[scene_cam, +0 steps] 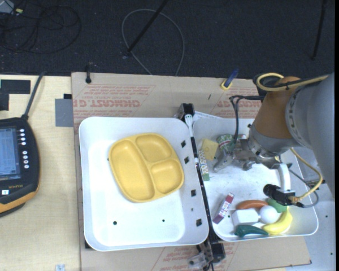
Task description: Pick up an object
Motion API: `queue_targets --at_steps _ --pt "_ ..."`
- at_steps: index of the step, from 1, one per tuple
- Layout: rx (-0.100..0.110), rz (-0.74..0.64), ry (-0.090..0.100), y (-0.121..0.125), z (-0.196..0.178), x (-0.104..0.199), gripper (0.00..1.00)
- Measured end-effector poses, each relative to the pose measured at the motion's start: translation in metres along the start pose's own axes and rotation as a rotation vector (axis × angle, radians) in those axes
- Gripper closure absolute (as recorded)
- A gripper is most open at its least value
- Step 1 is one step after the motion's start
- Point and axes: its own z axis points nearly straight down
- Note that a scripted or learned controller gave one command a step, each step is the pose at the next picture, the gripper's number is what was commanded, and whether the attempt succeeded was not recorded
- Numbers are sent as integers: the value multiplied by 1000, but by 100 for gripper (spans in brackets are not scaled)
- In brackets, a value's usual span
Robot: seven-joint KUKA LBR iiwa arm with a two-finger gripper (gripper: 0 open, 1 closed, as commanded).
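Note:
My gripper (234, 164) reaches down into the upper part of the right bin (305, 230), its two fingers spread open over the bare bin floor, with nothing between them. A pale yellow block (209, 149) lies just left of the left finger, and a small green item (225, 139) sits just above it. Lower in the bin lie a pink-and-purple bar (223, 206), an orange carrot (251, 205), a white block (246, 216), a white egg (269, 214), a banana (281, 224) and a dark green piece (248, 230).
The left bin (96, 208) holds a yellow divided plate (147, 166). A black divider (195, 168) runs between the bins. The grey arm with its orange band (274, 117) covers the right bin's upper right. A black cable end (276, 194) hangs above the egg. A teach pendant (11, 160) lies far left.

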Motion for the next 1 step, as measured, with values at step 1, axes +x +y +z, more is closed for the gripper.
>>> queue_targets --at_steps 1 --pt "29 9 -9 39 -1 29 0"
